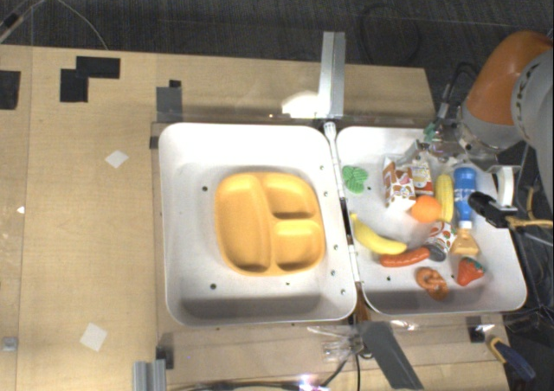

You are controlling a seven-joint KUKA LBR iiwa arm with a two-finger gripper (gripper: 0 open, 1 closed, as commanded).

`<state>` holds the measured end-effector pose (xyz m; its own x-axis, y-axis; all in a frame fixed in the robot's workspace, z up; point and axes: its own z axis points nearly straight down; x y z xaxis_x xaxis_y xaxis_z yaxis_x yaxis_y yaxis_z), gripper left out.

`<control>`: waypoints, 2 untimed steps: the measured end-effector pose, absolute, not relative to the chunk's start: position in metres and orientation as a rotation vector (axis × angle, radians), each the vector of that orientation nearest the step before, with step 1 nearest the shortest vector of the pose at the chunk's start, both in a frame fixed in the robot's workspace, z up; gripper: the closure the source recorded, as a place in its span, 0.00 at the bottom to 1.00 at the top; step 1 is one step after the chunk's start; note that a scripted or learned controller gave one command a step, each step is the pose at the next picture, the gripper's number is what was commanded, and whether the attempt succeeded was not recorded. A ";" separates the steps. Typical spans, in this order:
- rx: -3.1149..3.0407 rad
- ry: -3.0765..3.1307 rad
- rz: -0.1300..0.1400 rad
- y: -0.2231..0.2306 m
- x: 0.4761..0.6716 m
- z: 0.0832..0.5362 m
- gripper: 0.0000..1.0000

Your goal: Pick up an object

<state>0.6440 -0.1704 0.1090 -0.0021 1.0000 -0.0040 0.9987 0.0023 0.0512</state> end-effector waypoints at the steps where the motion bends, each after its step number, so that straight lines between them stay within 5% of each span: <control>1: 2.018 2.346 0.048 -0.176 0.637 0.110 0.00; 2: 1.783 2.520 0.039 -0.174 0.612 0.110 0.00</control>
<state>0.6120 -0.1744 0.1103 -0.3319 0.9428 -0.0301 0.9415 0.3330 0.0520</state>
